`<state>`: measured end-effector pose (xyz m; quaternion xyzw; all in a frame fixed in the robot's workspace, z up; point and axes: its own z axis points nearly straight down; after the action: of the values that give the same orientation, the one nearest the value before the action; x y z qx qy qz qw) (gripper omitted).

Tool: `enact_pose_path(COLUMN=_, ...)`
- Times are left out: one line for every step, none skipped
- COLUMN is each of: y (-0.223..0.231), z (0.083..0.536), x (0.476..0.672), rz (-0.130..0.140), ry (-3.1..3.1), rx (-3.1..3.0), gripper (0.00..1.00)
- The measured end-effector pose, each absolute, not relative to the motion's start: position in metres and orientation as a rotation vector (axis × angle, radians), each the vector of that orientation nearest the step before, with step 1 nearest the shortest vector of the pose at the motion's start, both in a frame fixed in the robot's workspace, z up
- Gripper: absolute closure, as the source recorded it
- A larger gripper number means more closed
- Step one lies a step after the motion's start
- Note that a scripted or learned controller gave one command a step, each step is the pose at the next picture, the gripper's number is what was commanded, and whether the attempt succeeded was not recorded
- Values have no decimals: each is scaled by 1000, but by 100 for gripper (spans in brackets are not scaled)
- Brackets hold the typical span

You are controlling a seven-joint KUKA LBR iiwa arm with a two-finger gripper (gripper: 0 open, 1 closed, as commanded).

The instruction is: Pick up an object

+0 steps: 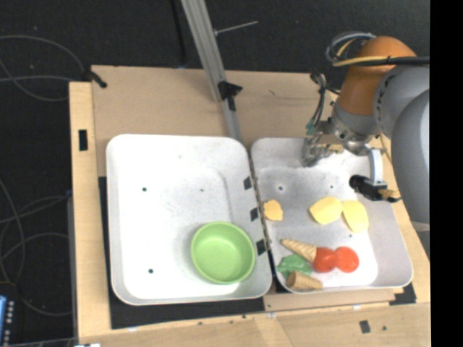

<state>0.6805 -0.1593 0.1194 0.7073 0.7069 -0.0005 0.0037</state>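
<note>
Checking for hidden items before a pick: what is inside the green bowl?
The green bowl in the left bin shows only its own green inner surface. Its near wall hides a thin strip of the floor inside.

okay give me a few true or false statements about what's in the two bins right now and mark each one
1. The green bowl sits in the left bin. True.
2. The tomato lies in the left bin. False: it is in the right bin.
3. The gripper is over the right bin's far edge. True.
4. The bowl holds a cone. False: nothing shows in it; the cone lies in the right bin.
</note>
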Motion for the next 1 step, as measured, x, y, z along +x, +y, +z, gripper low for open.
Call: enact_pose_path(y=-154, z=168, x=676, rz=7, ry=2218, rx=2220, gripper=100)
